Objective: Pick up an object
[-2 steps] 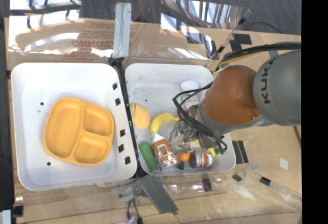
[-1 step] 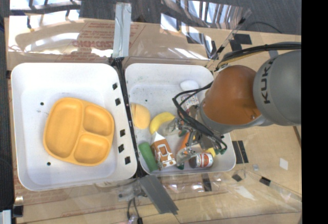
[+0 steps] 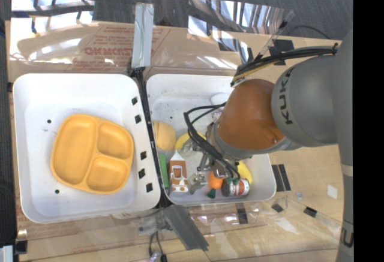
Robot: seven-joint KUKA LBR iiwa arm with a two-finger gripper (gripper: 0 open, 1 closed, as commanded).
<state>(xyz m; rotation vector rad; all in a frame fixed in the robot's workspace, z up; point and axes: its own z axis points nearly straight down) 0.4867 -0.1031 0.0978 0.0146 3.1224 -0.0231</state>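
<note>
Gripper (image 3: 207, 175) low at right bin's (image 3: 180, 84) 6 o'clock clutter, over carrot (image 3: 215, 182); finger state: cannot tell.

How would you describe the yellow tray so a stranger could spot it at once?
Look at the left white bin of the two. Lying flat in its middle is the yellow tray, alone there. Its three moulded compartments distinguish it from the small clutter in the right bin.

The bench (image 3: 72, 51) is brown, like cardboard, with red print on it. Two white bins sit on it side by side, the left bin (image 3: 24, 135) touching the right bin (image 3: 180, 84).
</note>
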